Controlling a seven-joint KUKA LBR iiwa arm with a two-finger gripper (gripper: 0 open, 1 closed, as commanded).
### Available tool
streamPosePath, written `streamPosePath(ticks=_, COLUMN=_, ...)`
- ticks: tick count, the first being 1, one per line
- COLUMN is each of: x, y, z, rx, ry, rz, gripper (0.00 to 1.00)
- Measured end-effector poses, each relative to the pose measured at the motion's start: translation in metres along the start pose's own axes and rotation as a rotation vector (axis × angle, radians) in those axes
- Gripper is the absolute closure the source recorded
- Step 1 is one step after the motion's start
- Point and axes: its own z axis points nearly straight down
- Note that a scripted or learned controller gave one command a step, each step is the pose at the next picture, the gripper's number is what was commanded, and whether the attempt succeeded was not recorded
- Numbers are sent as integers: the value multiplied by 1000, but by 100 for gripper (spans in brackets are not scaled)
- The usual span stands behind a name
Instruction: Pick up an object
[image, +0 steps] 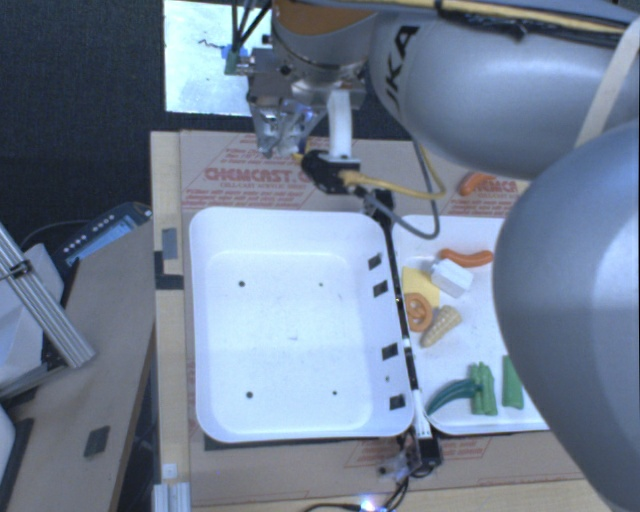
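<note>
My gripper (283, 130) hangs high at the back, over the cardboard just beyond the far rim of the left bin (215, 300). Nothing shows beneath or in it. The toy foods lie in the right bin (470, 420), well to the right of and nearer than the gripper: an orange carrot (468, 257), a white block (452, 277), a yellow cheese wedge (419, 285), a brown pretzel (417, 314), a small corn cob (441, 325), green beans (476, 389) and a green stick (512, 382). The arm's bulk hides the right part of that bin.
A black hinge strip (395, 300) with a yellow cable (390, 187) runs between the two bins. An orange item (480, 183) lies on the cardboard behind the right bin. A metal rail (40, 300) and a dark device (100, 232) sit off the bench at left.
</note>
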Motion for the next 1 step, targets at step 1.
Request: streamPosePath(ticks=1, x=-6, y=-29, z=-158, rx=-18, ry=3, rz=7, gripper=100)
